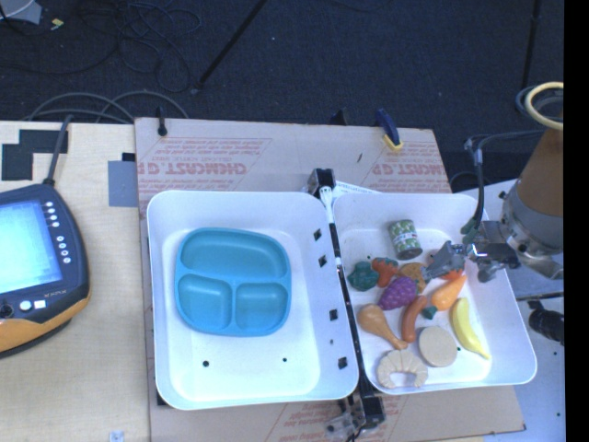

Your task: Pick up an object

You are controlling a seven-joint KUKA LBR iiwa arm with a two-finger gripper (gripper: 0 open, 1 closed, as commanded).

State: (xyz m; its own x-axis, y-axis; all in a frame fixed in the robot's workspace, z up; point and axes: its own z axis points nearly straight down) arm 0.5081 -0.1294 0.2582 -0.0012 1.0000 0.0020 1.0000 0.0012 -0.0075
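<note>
Where the camera view looked down on the right bin (pixel 515 362), the gripper (pixel 448 260) hung over the toy pile. Whether its jaws stood apart could not be told. The carrot (pixel 448 293) lay just below it, long axis slanting toward the purple grapes (pixel 398 293).

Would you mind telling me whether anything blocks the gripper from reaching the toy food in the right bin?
Nothing visible does. The gripper is already low in the right bin, at the top of the pile, right beside the orange carrot and purple grapes. The green can stands apart to its left.
</note>
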